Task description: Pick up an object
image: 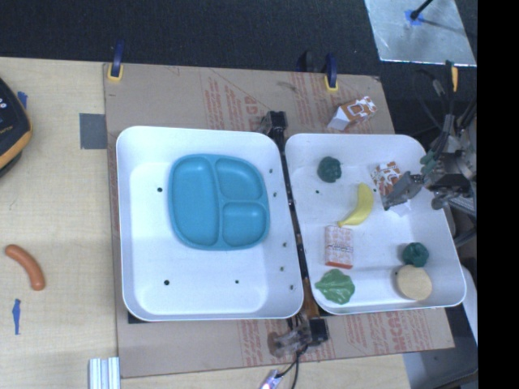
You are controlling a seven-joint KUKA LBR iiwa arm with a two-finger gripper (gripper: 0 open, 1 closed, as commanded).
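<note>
Hand low over right bin, beside banana.

We see open floor mid right bin; banana, packet, 2 green balls ring it.

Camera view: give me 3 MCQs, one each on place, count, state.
1. Where does the blue divided plate lie?
A. left bin
B. right bin
C. bare bench

2. How many dark green balls are in the right bin?
A. none
B. one
C. two

3. How does the banana lie?
A. inside the plate
B. free on the bin floor
C. on the bench outside the bins

Key: 1 A, it sits in the left bin. 2 C, one ball near the top, another lower right. 3 B, nothing touches it, and the gripper is off to its right.
</note>
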